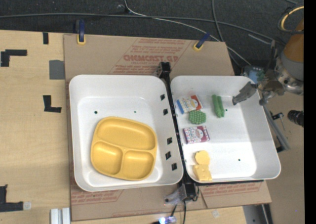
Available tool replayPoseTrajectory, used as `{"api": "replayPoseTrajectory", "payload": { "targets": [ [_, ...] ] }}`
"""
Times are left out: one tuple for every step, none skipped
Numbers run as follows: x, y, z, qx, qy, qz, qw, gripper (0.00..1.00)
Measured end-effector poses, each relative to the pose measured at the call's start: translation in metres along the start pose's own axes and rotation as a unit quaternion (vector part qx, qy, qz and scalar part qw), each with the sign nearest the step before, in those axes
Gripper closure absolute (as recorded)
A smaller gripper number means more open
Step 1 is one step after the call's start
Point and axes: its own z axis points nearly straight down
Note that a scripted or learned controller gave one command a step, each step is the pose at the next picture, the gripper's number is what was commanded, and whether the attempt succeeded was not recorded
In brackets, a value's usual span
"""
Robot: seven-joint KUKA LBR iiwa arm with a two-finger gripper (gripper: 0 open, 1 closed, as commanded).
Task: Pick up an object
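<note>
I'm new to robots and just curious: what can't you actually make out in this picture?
- Gripper: small and blurred at the right bin's rim; open or shut is unclear.
- Arm: cut off by the camera view's right edge.
- Two packets: print too small to read.

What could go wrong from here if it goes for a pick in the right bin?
The gripper sits at the right bin's far right rim, so a descent could clip the wall. The packets, green disc and green bar lie close together, so fingers may nudge neighbours. The yellow pieces hug the near wall.
</note>
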Motion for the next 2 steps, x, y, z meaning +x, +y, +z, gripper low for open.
{"api": "replayPoseTrajectory", "payload": {
  "targets": [
    [0.000, 0.003, -0.008, -0.006, -0.002, -0.002, 1.0000, 0.00],
    [0.008, 0.009, 0.043, -0.004, -0.001, -0.002, 1.0000, 0.00]
  ]
}}
